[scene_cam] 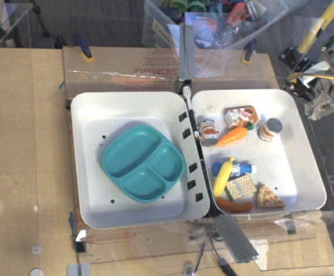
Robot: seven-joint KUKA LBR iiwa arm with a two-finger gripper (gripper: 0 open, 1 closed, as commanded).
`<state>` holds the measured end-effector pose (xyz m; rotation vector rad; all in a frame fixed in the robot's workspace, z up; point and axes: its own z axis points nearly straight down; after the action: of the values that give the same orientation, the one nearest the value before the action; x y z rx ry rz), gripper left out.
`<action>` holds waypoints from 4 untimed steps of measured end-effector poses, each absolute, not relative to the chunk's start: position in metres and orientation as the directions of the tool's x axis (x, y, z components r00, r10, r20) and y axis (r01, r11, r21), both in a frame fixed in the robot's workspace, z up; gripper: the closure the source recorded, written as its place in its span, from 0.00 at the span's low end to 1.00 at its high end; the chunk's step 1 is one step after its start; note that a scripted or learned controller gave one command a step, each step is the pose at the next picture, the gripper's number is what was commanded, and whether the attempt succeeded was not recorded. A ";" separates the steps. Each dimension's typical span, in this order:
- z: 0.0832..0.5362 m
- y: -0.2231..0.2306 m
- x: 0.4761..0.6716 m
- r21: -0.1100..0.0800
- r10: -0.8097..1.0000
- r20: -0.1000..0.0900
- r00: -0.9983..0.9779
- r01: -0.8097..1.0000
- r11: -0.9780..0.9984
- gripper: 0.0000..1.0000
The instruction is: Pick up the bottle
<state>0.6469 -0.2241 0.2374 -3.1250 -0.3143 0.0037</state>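
right bin, nearest stuff first: a reddish sausage-looking thing sits along the near wall around 7 o'clock, with a toy pizza slice just beside it toward 5 o'clock. touching those on the far side is a tan cracker square. a yellow banana stands at a slant right beside the cracker and overlaps the blue bottle. the bottle lies on its side at roughly 8 o'clock from the bin's middle, pale end pointing to 3 o'clock.

further back, an orange carrot lies at about 11 o'clock, next to a little red-label can against the divider. a small jar with a grey lid is at 1 o'clock, and a brown-red packet is at 12.

left bin has a teal divided plate in the middle.

the gripper hangs outside the right bin's far corner, about 2 o'clock, well apart from the bottle. too blurry there, can't tell if it's open or closed.

way back at 12 o'clock there's a clear tub of toys.
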 end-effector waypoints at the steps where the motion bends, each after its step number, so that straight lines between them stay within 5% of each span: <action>1: 0.254 -0.221 0.661 -0.001 0.216 -0.002 0.976 0.216 -0.976 1.00; 2: 0.237 -0.183 0.659 -0.003 0.206 -0.005 0.979 0.206 -0.979 1.00; 3: 0.242 -0.224 0.659 0.000 0.200 -0.001 0.980 0.200 -0.980 1.00; 4: 0.239 -0.186 0.659 -0.004 0.206 -0.004 0.979 0.206 -0.979 1.00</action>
<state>0.6587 -0.1859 0.2386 -3.1212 -0.3250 0.0070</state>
